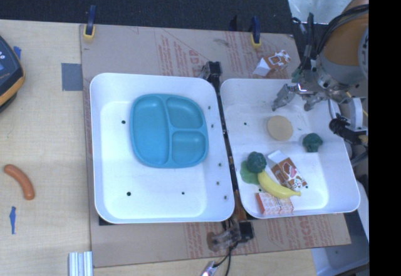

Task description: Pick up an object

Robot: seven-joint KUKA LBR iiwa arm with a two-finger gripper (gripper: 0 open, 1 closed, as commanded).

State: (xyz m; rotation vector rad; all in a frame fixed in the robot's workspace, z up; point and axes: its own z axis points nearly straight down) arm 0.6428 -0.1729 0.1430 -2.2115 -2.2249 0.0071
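Note:
My gripper [296, 100] hangs over the far part of the right bin [241, 143], open, with its two fingers [280, 99] spread and nothing between them. Just in front of it a tan round disc [280, 127] lies on the bin floor. A small dark green broccoli [312, 141] sits to the disc's right. Nearer the front are a larger broccoli [254, 163], a yellow banana [277, 186], a brown-and-white packet [288, 171] and a reddish packet [274, 204], all close together.
The left bin [106, 162] holds a blue divided plate [169, 129]. A sausage [20, 181] lies on the bench at the far left, and a dark device [7, 71] sits at the left edge. A small packet [274, 63] lies beyond the right bin.

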